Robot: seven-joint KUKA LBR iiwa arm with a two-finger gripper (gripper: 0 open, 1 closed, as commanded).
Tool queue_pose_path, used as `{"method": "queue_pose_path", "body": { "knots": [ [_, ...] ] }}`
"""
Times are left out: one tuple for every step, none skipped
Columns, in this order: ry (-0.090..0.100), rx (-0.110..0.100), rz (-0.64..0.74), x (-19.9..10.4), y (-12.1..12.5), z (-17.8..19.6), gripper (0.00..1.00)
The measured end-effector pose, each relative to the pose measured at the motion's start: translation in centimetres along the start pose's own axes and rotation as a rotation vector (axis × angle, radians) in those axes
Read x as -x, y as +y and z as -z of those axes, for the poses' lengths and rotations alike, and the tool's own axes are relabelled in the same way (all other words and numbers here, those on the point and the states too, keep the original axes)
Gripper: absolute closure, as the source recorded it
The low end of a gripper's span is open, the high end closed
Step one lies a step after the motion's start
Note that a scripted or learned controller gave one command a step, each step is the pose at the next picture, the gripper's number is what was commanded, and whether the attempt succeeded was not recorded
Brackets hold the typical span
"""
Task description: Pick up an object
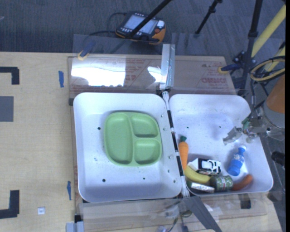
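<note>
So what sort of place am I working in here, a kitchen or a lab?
Most likely a robotics lab bench. Two white bins sit side by side on a wooden bench, a handheld controller lies beyond them, and tripod legs stand on carpet.

Bright, even light falls from overhead across the scene. Strong white glare sits on the clear plastic sheet [115, 72] behind the bins, in the upper middle of the frame, washing out its print. The two white bins [86, 149] are close to overexposed, with soft shadows along their inner walls. The green divided tray [132, 138] casts almost none. Overall focus is moderate; fine detail at lower right looks slightly soft.
</note>
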State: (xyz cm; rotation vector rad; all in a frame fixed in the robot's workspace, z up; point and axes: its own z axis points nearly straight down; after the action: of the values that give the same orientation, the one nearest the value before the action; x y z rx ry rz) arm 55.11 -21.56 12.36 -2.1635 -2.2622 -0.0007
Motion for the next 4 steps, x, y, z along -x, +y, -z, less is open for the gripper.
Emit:
{"method": "queue_pose_path", "body": {
  "knots": [
    [0.01,0.012,0.014,-0.7,-4.2,-3.3,0.0],
    [0.008,0.014,0.107,-0.5,-4.3,-3.4,0.0],
    [-0.008,0.005,0.164,0.7,0.1,3.5,0.0],
    [0.006,0.008,0.125,-0.4,-2.9,-3.1,0.0]
  ]
}}
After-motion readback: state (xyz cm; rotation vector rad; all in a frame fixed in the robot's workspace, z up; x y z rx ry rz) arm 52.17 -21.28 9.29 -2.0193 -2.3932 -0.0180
